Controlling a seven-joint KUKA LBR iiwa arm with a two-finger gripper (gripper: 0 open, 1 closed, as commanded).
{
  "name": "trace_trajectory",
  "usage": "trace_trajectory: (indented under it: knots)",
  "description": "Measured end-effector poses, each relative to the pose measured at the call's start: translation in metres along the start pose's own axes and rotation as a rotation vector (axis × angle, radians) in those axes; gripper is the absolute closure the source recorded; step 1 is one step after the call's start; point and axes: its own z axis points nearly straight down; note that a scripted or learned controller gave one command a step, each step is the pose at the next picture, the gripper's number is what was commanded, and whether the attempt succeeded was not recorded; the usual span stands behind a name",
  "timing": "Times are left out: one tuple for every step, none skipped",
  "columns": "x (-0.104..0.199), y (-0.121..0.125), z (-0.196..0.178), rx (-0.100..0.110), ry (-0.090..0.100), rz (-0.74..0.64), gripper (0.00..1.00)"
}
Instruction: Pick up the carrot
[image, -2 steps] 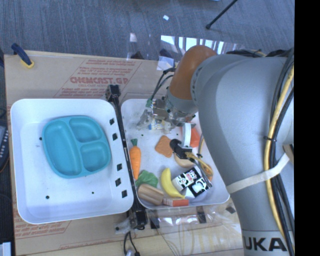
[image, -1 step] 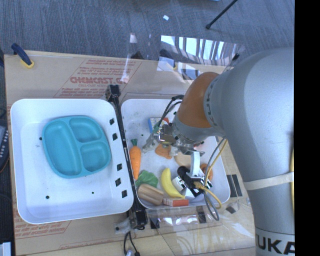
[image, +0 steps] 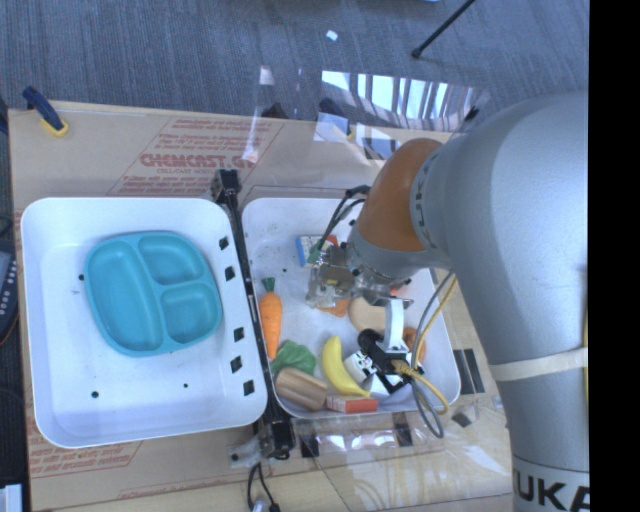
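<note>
The carrot, orange with a small green top, lies lengthwise in the right bin close to its left wall, green end pointing away from me. My gripper hangs over the middle of that bin, to the right of the carrot and apart from it. The grey wrist and its orange band cover most of the gripper from above. A small orange piece peeks out just under the gripper; what it is stays unclear.
A banana, a green leafy toy, a tan loaf and other small items crowd the right bin's near end. A teal divided plate lies in the left bin. The arm covers the bin's right side.
</note>
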Motion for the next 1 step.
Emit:
trace_trajectory:
  knots:
    - [0.0070,-0.0614,0.0110,-0.007,0.002,0.076,1.00]
